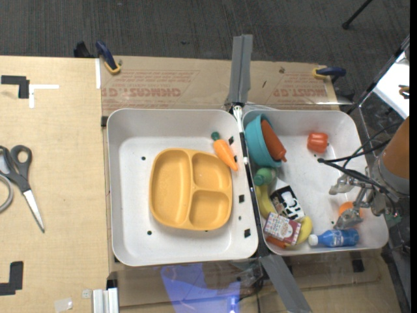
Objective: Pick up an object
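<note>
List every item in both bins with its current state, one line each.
Yellow divided plate: flat in the left bin, compartments bare.
Toy carrot: lying on the plate's upper right rim.
Teal bowl: tipped on its side against the right bin's left wall.
Banana: lying flat.
Blue bottle: on its side.
Red block: resting alone.
End effector: low over the right bin, nothing visibly held.
</note>
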Controlling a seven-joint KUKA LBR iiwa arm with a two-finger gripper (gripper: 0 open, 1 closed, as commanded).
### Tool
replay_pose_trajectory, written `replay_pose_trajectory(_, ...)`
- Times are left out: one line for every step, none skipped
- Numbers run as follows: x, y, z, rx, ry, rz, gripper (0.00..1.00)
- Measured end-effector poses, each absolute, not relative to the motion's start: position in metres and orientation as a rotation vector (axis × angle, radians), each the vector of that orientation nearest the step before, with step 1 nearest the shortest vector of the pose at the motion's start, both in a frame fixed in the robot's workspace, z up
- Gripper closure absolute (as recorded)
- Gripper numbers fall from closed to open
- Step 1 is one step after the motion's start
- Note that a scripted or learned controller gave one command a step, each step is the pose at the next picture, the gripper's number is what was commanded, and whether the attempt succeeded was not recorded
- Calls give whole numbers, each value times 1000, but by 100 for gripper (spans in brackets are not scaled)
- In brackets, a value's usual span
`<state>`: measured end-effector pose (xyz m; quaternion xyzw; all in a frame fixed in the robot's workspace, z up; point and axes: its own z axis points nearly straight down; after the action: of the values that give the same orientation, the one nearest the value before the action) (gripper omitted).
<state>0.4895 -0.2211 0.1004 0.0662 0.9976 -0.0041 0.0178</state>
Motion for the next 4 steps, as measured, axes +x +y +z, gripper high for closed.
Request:
replay_pose_trajectory(489, -166, 100, 172, 3100, -6, 0)
replay_pose_trajectory(490, -151, 99, 240, 3100, -9, 0)
replay_pose_trajectory(551, -107, 92, 304, 3124, -2, 0)
replay_pose_trajectory(570, -110, 92, 445, 3108, -1, 0)
